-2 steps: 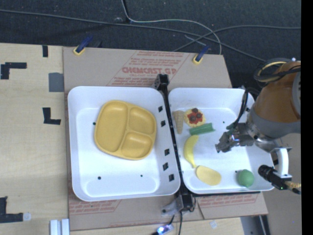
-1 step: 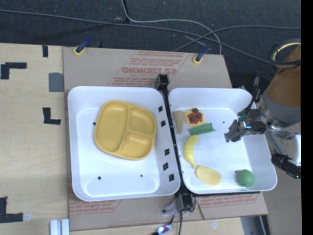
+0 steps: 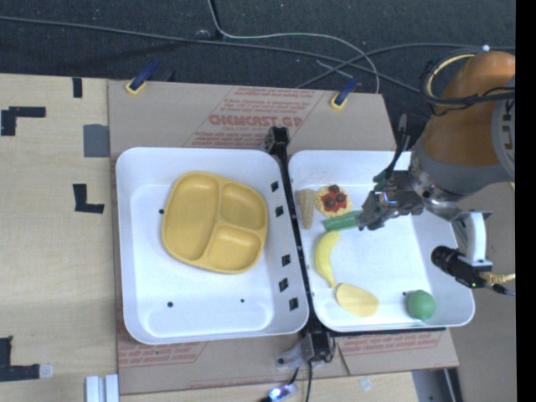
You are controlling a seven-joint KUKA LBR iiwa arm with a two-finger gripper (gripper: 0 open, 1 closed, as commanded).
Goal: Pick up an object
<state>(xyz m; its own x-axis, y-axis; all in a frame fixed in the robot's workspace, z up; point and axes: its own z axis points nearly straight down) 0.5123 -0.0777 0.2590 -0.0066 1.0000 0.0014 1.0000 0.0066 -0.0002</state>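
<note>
Here the gripper (image 3: 374, 213) hangs low over the right bin (image 3: 435, 249), just beside a green stick (image 3: 342, 222); whether its fingers are spread or pinched I cannot tell (too dark and small). A banana (image 3: 325, 256), pale yellow piece (image 3: 357, 300), green ball (image 3: 420, 305) and pizza slice (image 3: 332, 198) lie there. A yellow divided plate (image 3: 214, 222) fills the left bin (image 3: 138, 249).

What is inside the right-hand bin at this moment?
The right bin holds a banana, a pale yellow piece, a green ball, a pizza slice and a green stick. The gripper hides the stick's right end.
</note>
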